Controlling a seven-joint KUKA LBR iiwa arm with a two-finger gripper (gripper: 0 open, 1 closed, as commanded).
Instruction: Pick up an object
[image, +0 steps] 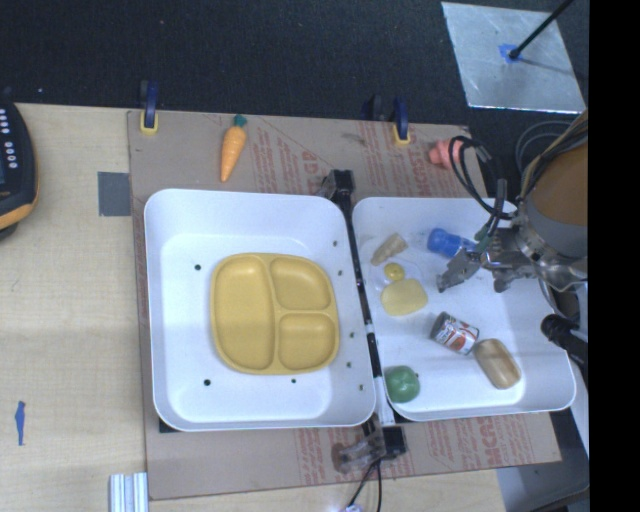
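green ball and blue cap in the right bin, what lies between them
In the camera view, the pale yellow piece lies between the green ball and the blue cap.

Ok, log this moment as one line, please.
stage: reaching | hand: open, holding nothing, over right bin | nearest: blue object | yellow tray: left bin
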